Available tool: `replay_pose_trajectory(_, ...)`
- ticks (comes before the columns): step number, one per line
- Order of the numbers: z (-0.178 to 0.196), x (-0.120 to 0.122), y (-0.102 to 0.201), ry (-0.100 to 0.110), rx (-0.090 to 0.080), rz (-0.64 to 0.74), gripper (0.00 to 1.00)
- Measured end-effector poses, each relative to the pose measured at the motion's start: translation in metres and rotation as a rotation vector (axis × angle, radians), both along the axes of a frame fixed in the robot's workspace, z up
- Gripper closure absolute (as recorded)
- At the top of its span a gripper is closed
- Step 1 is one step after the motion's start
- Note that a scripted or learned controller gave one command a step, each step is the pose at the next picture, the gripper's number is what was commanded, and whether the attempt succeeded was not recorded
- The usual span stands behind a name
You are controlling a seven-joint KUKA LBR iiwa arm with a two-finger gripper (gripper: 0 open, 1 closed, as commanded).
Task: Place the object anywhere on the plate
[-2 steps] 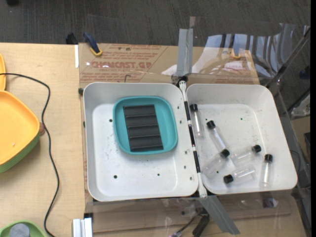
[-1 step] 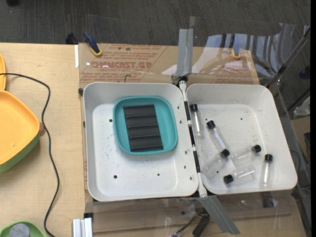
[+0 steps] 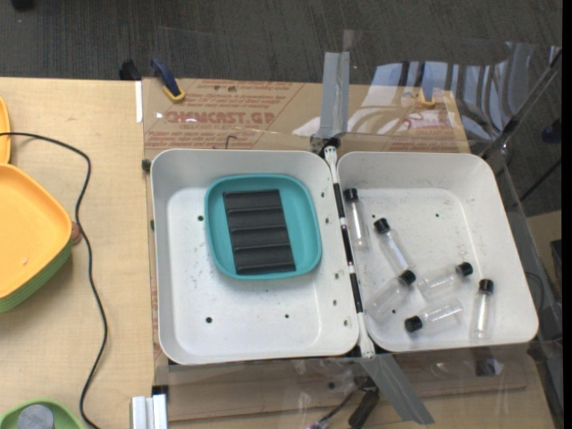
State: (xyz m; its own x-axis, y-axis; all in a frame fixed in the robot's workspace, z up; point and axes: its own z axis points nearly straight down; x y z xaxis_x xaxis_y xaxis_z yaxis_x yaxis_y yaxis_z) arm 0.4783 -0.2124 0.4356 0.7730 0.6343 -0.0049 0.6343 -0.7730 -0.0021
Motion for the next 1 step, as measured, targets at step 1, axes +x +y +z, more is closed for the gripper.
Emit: replay_pose_trajectory(1, 0.0019, 0.0051, -0.0064, 0.001, 0.000, -0.100, 0.00)
